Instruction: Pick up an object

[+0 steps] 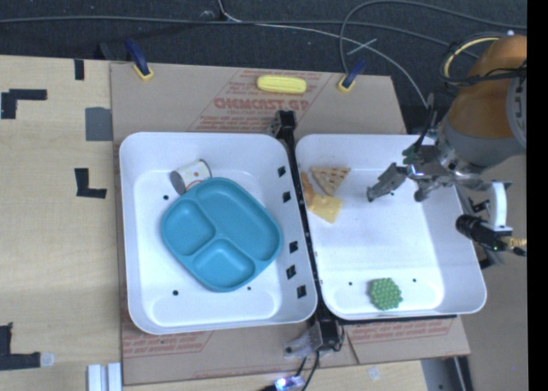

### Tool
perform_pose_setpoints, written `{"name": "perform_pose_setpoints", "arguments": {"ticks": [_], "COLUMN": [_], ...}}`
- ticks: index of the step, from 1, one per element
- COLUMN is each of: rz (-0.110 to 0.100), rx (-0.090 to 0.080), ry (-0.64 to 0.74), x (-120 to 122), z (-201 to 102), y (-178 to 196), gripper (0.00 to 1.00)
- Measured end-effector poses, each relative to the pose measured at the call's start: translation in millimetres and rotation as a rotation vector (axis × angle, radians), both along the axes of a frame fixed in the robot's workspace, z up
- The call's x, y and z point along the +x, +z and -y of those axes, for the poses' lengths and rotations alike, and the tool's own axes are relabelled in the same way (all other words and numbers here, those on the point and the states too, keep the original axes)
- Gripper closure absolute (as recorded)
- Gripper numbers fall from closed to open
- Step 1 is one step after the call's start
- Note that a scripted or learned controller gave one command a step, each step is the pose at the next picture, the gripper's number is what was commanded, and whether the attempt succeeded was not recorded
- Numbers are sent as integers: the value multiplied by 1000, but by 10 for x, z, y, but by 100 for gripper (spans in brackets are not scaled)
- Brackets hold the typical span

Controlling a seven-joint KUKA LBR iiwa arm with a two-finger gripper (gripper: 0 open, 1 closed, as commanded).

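My gripper (402, 190) hangs over the upper right part of the right bin (458, 295). Its two dark fingers are spread apart, open, with only white bin floor between them. A tan waffle wedge (330, 177) and a yellow cheese piece (324, 206) lie to its left, against the bin's left wall. A green bumpy ball (385, 293) rests near the front wall, well below the gripper. In the left bin (137, 295) lie a blue divided plate (221, 233) and a small white cup (192, 176) on its side.
A yellow banana-shaped object (281, 84) lies on the cardboard behind the bins, between two blue clamps. Black cables run across the dark floor at the back. The arm's orange band (492, 60) rises at the right edge.
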State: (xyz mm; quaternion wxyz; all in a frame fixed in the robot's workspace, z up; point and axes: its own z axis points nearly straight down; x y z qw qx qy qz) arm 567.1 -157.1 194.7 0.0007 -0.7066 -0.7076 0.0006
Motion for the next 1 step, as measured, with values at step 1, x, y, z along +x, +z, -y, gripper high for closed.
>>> {"name": "perform_pose_setpoints", "arguments": {"ticks": [1], "rz": [-4], "rx": [0], "ry": [0], "x": [31], "z": [23], "y": [-450], "gripper": [0]}}
